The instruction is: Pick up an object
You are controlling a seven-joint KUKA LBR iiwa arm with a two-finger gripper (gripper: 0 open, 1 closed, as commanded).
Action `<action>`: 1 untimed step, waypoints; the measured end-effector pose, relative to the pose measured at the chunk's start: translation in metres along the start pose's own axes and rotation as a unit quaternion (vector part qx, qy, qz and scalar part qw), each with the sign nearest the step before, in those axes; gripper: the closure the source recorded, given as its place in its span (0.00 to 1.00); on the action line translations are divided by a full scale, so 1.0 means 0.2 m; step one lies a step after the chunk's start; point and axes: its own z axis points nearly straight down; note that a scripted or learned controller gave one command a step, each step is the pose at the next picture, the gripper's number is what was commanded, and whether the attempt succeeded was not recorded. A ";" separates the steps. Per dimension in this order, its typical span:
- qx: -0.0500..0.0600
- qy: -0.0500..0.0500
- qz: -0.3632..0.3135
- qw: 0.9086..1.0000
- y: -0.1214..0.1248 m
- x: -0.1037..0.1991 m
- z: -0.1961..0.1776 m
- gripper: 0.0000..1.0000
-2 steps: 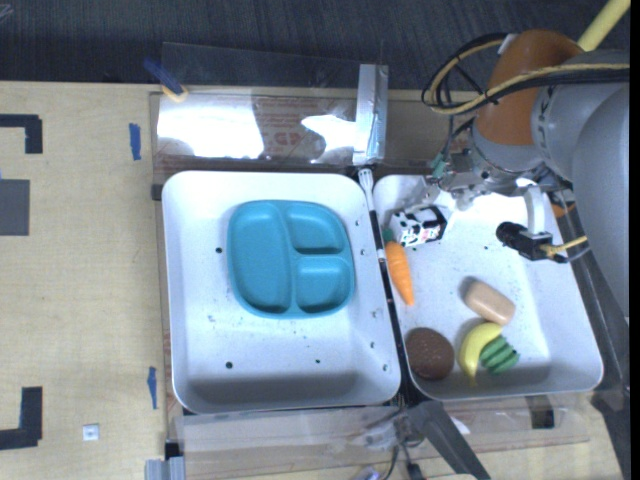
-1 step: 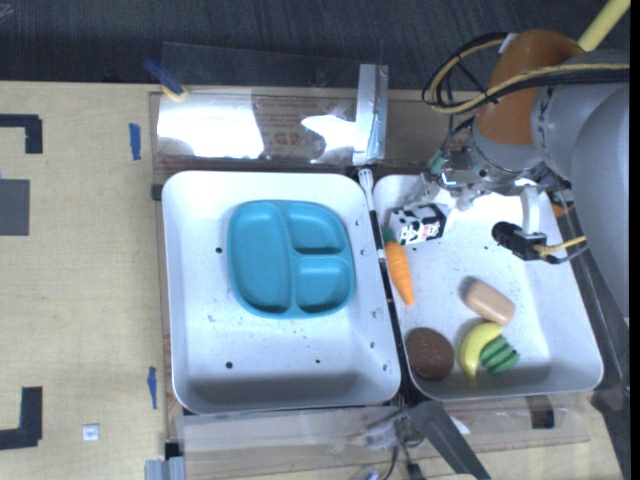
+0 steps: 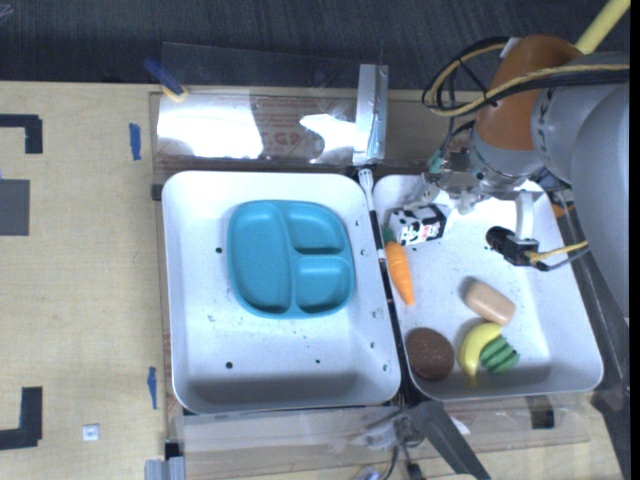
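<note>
In the right bin [image 3: 560,358] you have five loose things to choose from. An orange carrot [image 3: 400,271] lies along the bin's left wall, its green top pointing to the far side. A tan, bread-like oval [image 3: 488,301] sits near the middle of the bin. Just near of it, touching or almost touching, is a yellow banana [image 3: 478,346] with a green, dark-striped piece [image 3: 500,357] pressed against its right side. To the left of the banana, a round brown object [image 3: 430,353] rests by the near left corner.

You will find the end effector [image 3: 420,226] at the far left part of this bin, just beyond the carrot's green top. It shows as a small black-and-white block, and you cannot tell from this angle whether it is wide or narrow, or whether it touches the carrot. Nothing is visibly held in it.

The left bin [image 3: 190,298] holds a blue divided tray [image 3: 290,258] with three compartments, lying flat near the bin's middle.

The arm [image 3: 590,138] comes in from the right, its orange band [image 3: 520,88] above the far edge of the right bin, the wrist bent leftward and down, with black and yellow cables looping around it.

Both bins sit on a pale worktop [image 3: 80,298].
</note>
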 end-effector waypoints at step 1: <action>0.022 0.000 0.027 0.999 -0.02 0.03 0.11 0.00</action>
